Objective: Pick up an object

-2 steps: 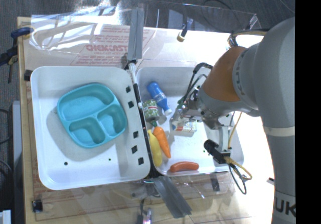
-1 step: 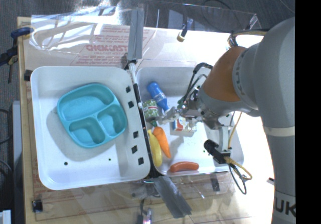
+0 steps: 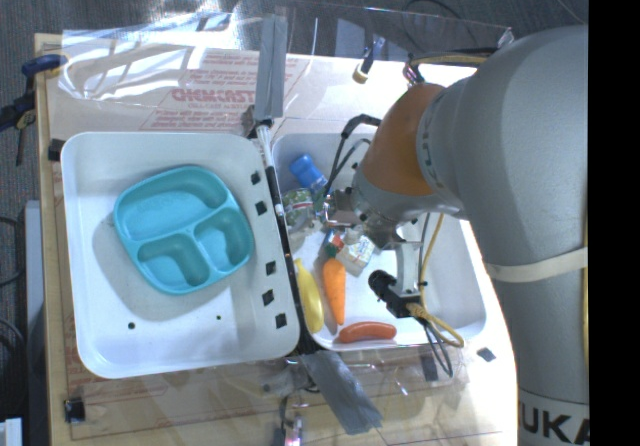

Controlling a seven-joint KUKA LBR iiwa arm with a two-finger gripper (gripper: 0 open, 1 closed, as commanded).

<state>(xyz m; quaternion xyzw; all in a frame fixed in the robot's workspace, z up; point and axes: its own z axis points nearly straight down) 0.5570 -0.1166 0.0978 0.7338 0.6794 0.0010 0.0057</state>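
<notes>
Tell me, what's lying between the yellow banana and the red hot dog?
The orange carrot lies between the banana and the hot dog on the right bin's floor, seen in the camera view.

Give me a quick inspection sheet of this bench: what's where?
Surface: two white bins side by side on the bench.
Job's things: carrot, banana, red sausage, blue-capped bottle, all in the right bin.
Clutter: teal divided tray in the left bin.
Gripper: gripper low in the right bin, above the carrot; grasp unclear.
Cables: black and yellow cables along the arm.
Surroundings: clear plastic sheet behind the bins.
</notes>
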